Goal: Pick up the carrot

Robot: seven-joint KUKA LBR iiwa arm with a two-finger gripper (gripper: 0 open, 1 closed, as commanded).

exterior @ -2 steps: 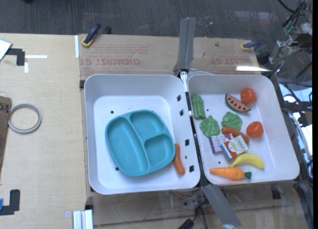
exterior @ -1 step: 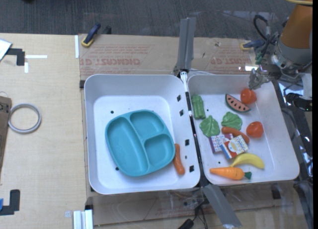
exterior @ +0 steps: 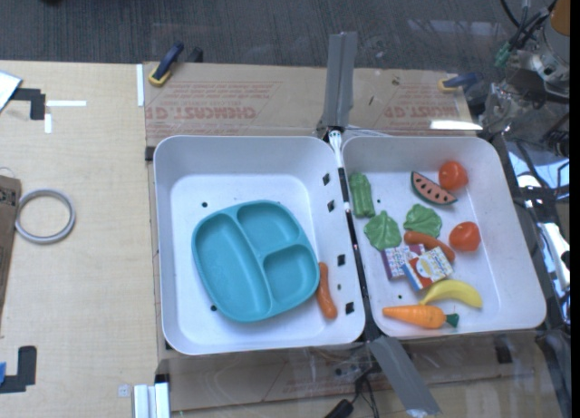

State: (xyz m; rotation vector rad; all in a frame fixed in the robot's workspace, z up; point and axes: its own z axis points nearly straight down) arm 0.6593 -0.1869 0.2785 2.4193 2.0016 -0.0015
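The carrot, orange with a small green stub at its right end, lies flat near the front wall of the right bin, just below a yellow banana. My gripper hangs at the far right, over the right bin's back right corner, well away from the carrot and high above the bin. Cables and the wrist crowd around it.
The right bin also holds two red tomatoes, a watermelon slice, green vegetables, leafy pieces and small cartons. In the left bin sit a teal divided plate and an orange sausage-like piece.
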